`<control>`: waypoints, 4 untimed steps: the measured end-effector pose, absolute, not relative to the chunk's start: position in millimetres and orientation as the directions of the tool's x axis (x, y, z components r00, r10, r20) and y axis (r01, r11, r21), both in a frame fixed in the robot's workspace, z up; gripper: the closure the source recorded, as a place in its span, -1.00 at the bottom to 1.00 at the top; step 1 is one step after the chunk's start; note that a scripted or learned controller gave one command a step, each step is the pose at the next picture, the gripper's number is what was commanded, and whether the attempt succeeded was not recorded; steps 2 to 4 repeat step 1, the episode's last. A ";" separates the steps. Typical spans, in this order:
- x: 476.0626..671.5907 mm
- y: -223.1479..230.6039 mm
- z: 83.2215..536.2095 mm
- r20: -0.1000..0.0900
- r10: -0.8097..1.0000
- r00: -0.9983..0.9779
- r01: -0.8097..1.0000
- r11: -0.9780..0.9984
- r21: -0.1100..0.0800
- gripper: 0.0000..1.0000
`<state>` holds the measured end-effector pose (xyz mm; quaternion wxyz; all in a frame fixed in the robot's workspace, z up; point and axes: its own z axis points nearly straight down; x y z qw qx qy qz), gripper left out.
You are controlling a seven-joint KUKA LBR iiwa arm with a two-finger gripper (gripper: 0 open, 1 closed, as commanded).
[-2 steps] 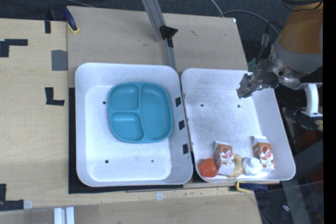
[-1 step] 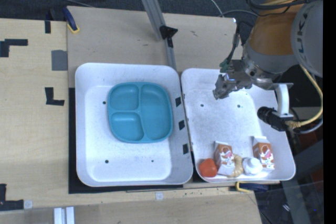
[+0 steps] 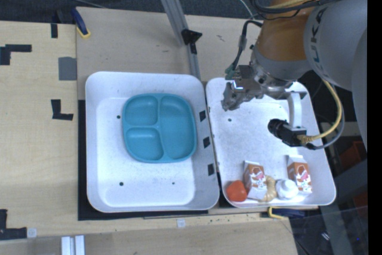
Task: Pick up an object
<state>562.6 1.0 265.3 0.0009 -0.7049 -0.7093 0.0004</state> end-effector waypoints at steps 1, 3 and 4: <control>557.8 62.1 247.1 0.001 1.000 -0.007 1.000 0.007 -0.004 1.00; 557.8 62.1 247.1 0.001 1.000 -0.007 1.000 0.007 -0.004 1.00; 557.8 62.1 247.1 0.001 1.000 -0.007 1.000 0.007 -0.004 1.00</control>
